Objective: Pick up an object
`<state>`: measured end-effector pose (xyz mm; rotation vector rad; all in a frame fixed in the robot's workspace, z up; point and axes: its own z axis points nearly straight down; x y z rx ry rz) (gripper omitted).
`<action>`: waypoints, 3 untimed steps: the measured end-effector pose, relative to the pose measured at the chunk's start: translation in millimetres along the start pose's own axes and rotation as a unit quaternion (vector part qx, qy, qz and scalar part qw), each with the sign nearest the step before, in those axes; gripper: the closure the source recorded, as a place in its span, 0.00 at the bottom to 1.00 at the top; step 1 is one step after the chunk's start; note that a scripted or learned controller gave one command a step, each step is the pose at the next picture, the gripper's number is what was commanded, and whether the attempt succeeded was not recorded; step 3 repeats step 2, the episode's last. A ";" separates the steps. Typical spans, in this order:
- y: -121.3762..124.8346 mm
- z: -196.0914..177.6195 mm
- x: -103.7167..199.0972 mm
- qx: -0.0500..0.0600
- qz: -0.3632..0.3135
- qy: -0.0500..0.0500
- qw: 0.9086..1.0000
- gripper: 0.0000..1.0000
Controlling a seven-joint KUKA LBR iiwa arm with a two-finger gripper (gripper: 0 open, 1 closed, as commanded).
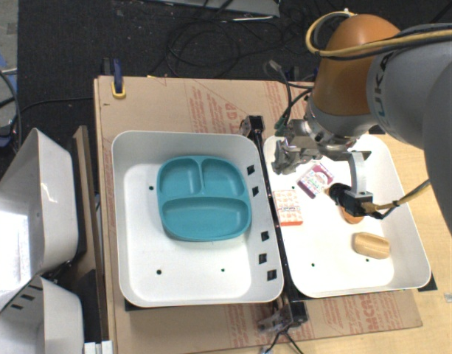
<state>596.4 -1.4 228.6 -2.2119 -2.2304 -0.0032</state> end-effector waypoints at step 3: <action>-14.7 -7.2 87.9 0.001 0.001 -0.001 1.000 1.00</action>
